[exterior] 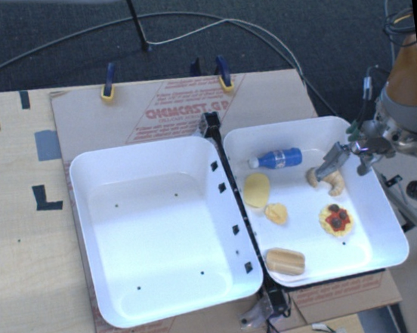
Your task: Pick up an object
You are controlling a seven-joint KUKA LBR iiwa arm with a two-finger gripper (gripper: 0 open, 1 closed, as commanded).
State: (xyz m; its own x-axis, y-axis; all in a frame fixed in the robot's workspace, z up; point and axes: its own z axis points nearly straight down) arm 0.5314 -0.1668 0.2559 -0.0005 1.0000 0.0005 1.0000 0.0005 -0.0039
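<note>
1. The gripper [329, 171] is reaching into the right bin [380, 253] from the right, its fingers closing around a small tan toy [332, 181].
2. The toy is still resting on the bin floor, so the lift is remaining.
3. A blue bottle [278, 159], yellow pieces [257, 190] and a bread roll [285, 261] are lying nearby.

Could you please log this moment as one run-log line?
arm: over right bin | gripper: at tan toy | bottle, bread: untouched

Cardboard sheet [186, 111] under bins; blue clamps [109, 82] at edge
</note>
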